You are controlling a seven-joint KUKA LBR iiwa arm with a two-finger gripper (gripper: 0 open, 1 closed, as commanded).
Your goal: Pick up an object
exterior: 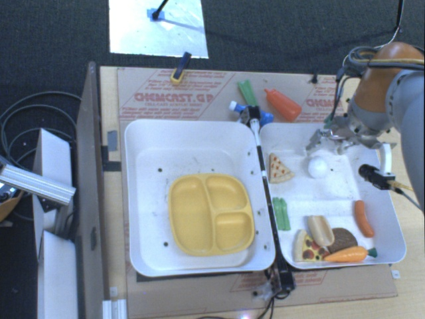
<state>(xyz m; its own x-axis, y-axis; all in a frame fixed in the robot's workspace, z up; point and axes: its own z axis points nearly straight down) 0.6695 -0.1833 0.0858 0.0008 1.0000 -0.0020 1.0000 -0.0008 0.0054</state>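
Nearest to us in the right bin (397, 244), we see an orange carrot (346, 254) lying along the front wall, with a pizza slice (307, 247) to its left, a hot dog in a bun (320, 230) and a brown patty (342, 238) just behind it. An orange sausage (363, 218) lies near the right wall, and a green bean pod (281, 213) rests close to the divider between the bins. In the left bin (146, 151) sits a yellow divided plate (211, 213), roughly at its centre. Farther back in the right bin we find a second pizza slice (279, 169) and a white ball (319, 167), near each other but apart. Behind the ball, the gripper (337, 140) hangs low over the far part of the right bin; its fingers look spread apart, with nothing between them, and the ball lies just in front of them. Beyond the bins, on the cardboard-covered tabletop (166, 92), lie a green piece (247, 92), an orange-red bottle (282, 104), a blue item (251, 113) and a small yellow-and-blue clip (180, 69).
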